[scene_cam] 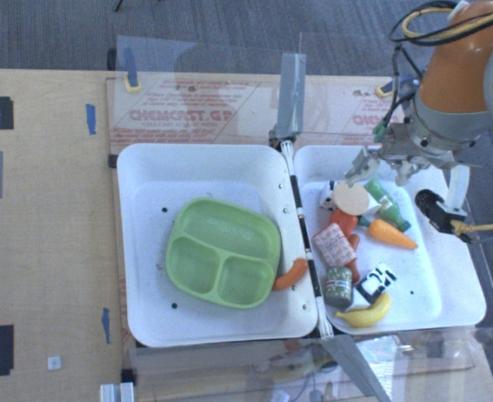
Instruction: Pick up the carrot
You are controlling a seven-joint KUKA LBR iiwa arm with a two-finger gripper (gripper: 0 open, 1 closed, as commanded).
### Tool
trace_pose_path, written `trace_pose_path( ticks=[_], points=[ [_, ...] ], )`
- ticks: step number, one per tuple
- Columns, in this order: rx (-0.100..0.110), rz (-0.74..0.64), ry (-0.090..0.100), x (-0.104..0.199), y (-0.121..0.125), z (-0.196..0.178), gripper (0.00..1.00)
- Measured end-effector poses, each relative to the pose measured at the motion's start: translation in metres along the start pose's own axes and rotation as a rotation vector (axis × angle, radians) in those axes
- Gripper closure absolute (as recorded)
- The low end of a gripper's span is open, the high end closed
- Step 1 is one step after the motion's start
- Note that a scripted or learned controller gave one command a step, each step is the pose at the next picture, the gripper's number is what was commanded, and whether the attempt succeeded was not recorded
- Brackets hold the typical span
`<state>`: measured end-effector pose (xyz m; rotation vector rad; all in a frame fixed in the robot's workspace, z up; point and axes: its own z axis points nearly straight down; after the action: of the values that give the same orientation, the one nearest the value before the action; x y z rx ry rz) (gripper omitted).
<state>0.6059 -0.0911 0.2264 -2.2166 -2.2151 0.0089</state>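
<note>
Starting left of the divider (300, 216) between the two bins: the left bin (146, 174) carries a green plate (223, 252) with three wells, and an orange sausage-shaped piece (291, 274) lies just off the plate's right edge, close against the divider. Crossing the divider now, the right bin (455, 296) is crowded. A red packet (333, 244) sits just right of the divider, a small jar (339, 284) below it, a banana (366, 311) lower still, and a round cream disc (351, 198) up near the top.

Here's the carrot (392, 234), further right of the divider than the packet, lying flat with its long axis slanting down to the right, thick end toward the divider, tip pointing away. A green bottle (388, 202) lies touching or nearly touching its upper side.

The jaws (382, 162) hang above the bin's far end, up from the carrot and a shade closer to the divider. Whether they are wide or narrow, I cannot tell at this slant. My read: the move turns on coming down toward the near side and closing across the carrot's slant, with that bottle crowding one side.
</note>
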Motion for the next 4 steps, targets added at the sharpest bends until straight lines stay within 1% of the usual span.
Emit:
trace_pose_path(
  ticks=[1, 2, 3, 4],
  points=[
    [-0.004, -0.071, -0.001, -0.038, -0.043, 0.129, 0.00],
    [-0.013, -0.234, -0.003, -0.093, -0.091, 0.141, 0.00],
    [-0.020, -0.266, 0.007, -0.125, -0.118, 0.140, 0.00],
    [-0.014, -0.257, 0.004, -0.128, -0.120, 0.135, 1.00]
  ],
)
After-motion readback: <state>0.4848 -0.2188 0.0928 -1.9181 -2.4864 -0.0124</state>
